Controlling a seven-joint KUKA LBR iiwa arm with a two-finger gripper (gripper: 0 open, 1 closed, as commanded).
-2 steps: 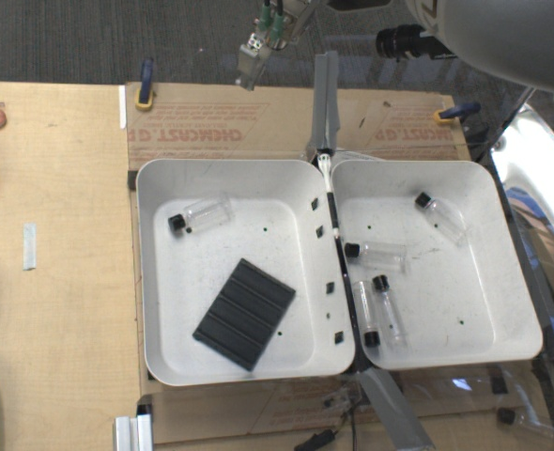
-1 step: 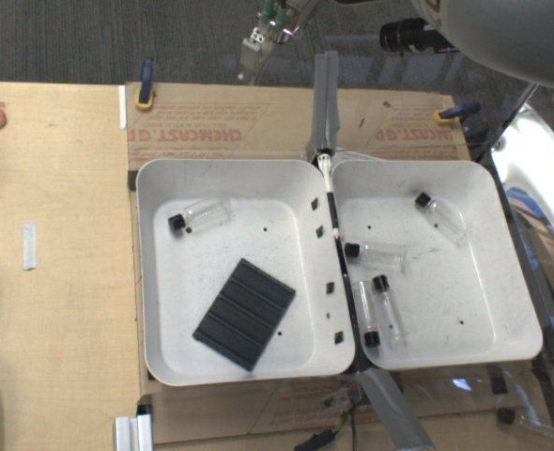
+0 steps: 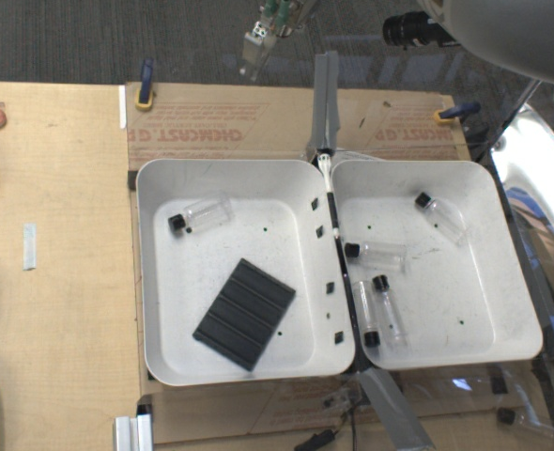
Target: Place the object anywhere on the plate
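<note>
Dark grey carpet floor [image 3: 89, 22] spreads left of the end effector [image 3: 258, 40]; below it, brown cardboard [image 3: 221, 125] covers the pale wooden desk [image 3: 61, 252].

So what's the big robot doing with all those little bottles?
Nothing is being handled at this moment. The robot arm hangs high above the bench. One clear vial lies in the left bin near the black ridged plate. Four more vials lie in the right bin. No vial is on the plate yet.
</note>
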